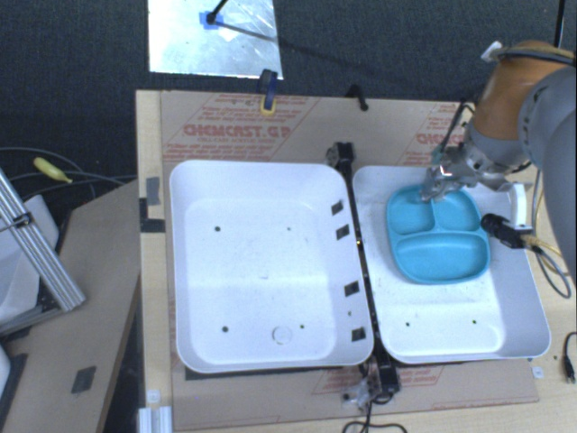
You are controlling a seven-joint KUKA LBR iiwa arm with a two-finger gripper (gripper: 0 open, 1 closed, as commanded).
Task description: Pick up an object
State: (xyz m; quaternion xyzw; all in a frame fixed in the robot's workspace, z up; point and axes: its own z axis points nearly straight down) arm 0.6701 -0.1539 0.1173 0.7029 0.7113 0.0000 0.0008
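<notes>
A blue divided plate [439, 237] lies in the right bin [451, 327], towards its far side. It has two small compartments at the back and one long one at the front. My gripper [438, 184] is down at the plate's far rim, near the ridge between the two back compartments. The fingers are small and partly hidden by the wrist.
The left bin [261, 269] sits beside the right one, with a black divider strip [353, 251] between them. Both rest on a cardboard sheet [234, 129]. A shiny foil sheet [215, 25] lies beyond the bench at the back.
</notes>
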